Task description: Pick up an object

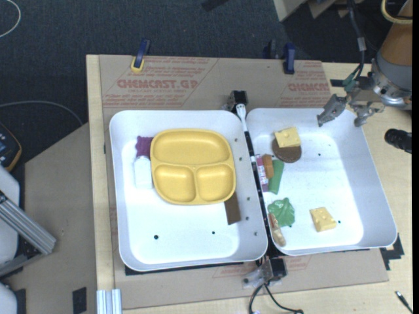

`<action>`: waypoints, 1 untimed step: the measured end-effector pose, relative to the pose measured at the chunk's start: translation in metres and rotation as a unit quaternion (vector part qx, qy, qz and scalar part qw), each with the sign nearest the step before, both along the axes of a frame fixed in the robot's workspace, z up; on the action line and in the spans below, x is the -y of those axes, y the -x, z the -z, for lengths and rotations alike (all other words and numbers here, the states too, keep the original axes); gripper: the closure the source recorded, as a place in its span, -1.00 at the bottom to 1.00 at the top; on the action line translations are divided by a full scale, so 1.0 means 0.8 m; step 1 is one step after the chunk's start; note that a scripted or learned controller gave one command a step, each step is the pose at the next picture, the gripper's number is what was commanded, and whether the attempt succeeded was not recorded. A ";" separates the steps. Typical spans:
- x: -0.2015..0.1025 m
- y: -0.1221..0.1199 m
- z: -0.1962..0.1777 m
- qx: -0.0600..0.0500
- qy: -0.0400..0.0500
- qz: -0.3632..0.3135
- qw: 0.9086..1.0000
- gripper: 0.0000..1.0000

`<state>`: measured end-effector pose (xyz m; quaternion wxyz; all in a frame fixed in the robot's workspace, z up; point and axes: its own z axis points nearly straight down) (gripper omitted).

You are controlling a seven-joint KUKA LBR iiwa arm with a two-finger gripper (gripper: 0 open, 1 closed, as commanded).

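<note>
The open, empty two-finger gripper (346,112) hovers at the far edge of the right shallow white bin (366,175). It should descend squarely with its fingers straddling the pale yellow cheese-like cube (287,138), which sits on a brown round disc (288,152) left of the gripper, nearer the bin's far left corner.

Brown board-topped bench (196,84), two white bins side by side, left bin (183,247), right bin (366,195)
</note>
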<state>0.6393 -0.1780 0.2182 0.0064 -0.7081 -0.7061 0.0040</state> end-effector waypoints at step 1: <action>0.000 -0.004 -0.010 0.007 0.002 -0.001 1.000 -1.00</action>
